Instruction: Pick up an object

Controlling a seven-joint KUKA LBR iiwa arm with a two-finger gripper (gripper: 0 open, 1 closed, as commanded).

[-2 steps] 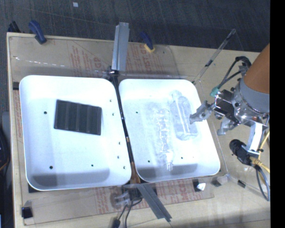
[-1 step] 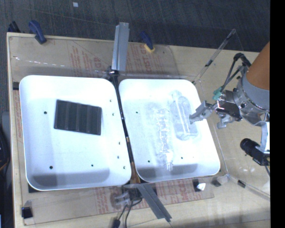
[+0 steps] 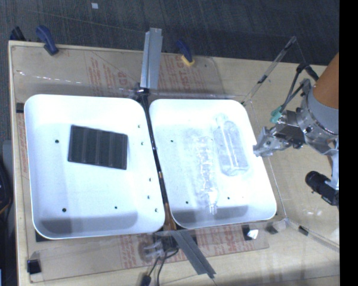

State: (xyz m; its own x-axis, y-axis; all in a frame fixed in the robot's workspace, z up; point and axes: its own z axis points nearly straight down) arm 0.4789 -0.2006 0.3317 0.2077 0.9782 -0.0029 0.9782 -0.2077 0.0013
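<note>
From where I stand, the nearest edge of the wooden bench (image 3: 227, 267) shows bare pale board with printed red lettering under a clear sheet. Just beyond sit two shallow white bins with rounded corners, glossy and smooth. The left bin (image 3: 42, 207) holds a flat dark rectangular pad (image 3: 98, 147), ribbed in stripes and matte. The right bin (image 3: 259, 204) holds a clear plastic bottle (image 3: 230, 146) lying on its side, and beside it, touching or nearly so, a crinkled strip of clear wrap (image 3: 204, 165), both hard to make out against the white. The claw (image 3: 264, 145) hangs at the right rim of that bin, near the bottle; I cannot tell whether it is apart or together, and nothing shows in it. To do this well, I would judge the bottle the likeliest pick: come down across its narrow width, since slick round plastic may roll or slip away. At the far edge, blue clamps (image 3: 46, 39) grip the board.
</note>
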